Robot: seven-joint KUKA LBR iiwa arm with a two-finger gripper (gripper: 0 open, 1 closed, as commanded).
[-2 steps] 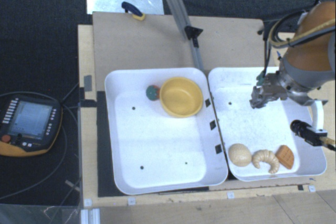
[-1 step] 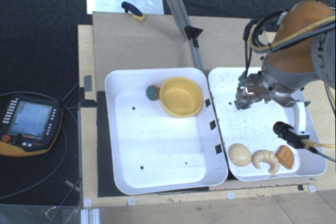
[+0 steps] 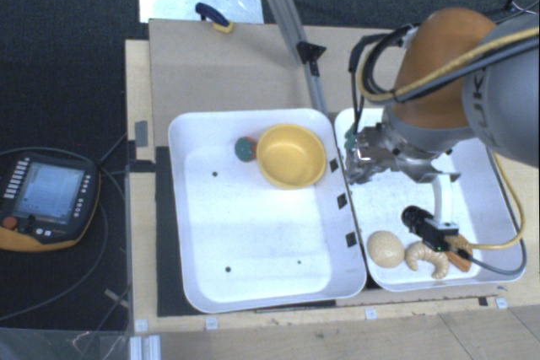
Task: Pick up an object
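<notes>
I have the arm [image 3: 460,72] reaching in over the right bin [image 3: 498,181], with the jaws [image 3: 361,158] down near that bin's inner wall, close to the divide between the two bins. From this angle I cannot tell whether the jaws are released or clenched, and I see nothing between them. Nearer the front edge from the jaws lie the likeliest picks: a pale egg-shaped object [image 3: 386,249] and, just beside it, a tan curved toy [image 3: 429,257] with an orange piece [image 3: 460,259] touching it. I judge the egg shape light, stiff and smooth, likely to squirt out unless taken across its widest middle. The curved toy looks easier, gripped across its narrow body. Across the divide from the jaws, in the left bin [image 3: 253,265], a yellow bowl [image 3: 291,154] sits with a small green ball [image 3: 245,149] touching its far side; the bowl looks light and rigid, best pinched at the rim. The right bin's front corner is crowded and walled, while the left bin has wide open floor for a clean descent.
</notes>
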